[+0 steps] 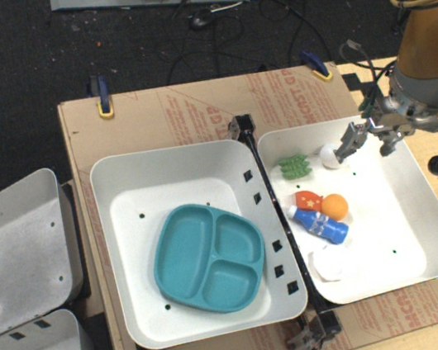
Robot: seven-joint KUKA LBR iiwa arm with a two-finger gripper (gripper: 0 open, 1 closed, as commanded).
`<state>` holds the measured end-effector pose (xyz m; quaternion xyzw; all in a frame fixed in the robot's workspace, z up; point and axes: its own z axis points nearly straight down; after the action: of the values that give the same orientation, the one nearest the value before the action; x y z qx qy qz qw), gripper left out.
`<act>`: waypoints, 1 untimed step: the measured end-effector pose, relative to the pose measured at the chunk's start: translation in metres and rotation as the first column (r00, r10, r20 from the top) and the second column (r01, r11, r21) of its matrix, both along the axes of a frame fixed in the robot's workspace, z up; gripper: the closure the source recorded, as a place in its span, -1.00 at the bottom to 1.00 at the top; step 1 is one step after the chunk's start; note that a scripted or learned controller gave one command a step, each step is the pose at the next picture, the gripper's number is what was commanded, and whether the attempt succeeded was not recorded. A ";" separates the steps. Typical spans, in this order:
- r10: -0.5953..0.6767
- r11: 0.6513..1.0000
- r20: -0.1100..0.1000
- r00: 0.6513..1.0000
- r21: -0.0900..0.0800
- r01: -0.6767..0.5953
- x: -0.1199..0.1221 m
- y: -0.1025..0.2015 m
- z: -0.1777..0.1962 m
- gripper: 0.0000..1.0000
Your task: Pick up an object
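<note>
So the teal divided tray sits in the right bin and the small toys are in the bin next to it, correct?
Not quite. The camera view shows the teal divided tray in the left bin, not the right one. The small toys, among them an orange ball and a blue bottle, are in the bin next to it, the right bin.

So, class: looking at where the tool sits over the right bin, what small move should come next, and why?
Probably lower the tool slightly toward the small white object beside it: that is the nearest thing, and nothing shows between the fingers yet.
</note>
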<state>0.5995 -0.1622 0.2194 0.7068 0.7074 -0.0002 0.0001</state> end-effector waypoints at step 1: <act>-0.001 1.000 -0.006 1.000 0.001 0.001 -0.002 0.002 -0.064 -1.00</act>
<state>0.5979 -0.1603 0.1550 0.7073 0.7069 -0.0017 -0.0023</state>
